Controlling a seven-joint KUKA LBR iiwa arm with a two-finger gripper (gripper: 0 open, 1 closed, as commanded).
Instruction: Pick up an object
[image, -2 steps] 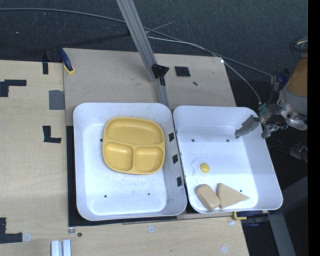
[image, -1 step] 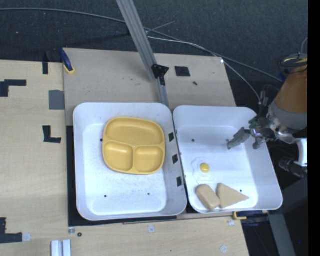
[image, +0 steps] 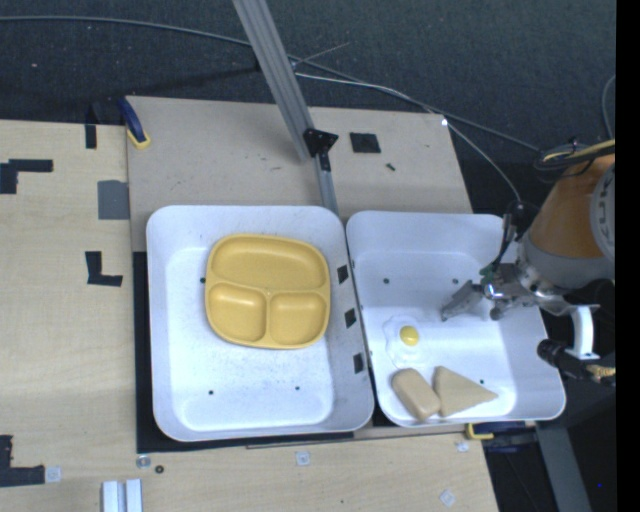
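Fried egg toy (image: 406, 335), white with a yellow yolk, lying flat on the right bin (image: 420, 240) floor, near the jaws, below and to their left in the camera view. Gripper (image: 468, 301) hovering, jaws spread apart and holding nothing. Beyond the egg, bread roll (image: 414, 393) and tan wedge (image: 462, 390) (touching each other). Best approach, likely: centring over the egg, descending straight, closing low across its thin edge. Yellow divided plate (image: 268, 290) well apart, in the left bin (image: 180, 400).

Smooth white plastic bins (image: 180, 400) with a soft sheen, matt yellow plastic divided plate (image: 268, 290), pale wood-grain bench top (image: 60, 340), brushed metal pole (image: 275, 65), glossy toy fried egg (image: 405, 336), matt tan bread roll (image: 415, 393) and wedge (image: 462, 390), metallic grey gripper (image: 478, 298)
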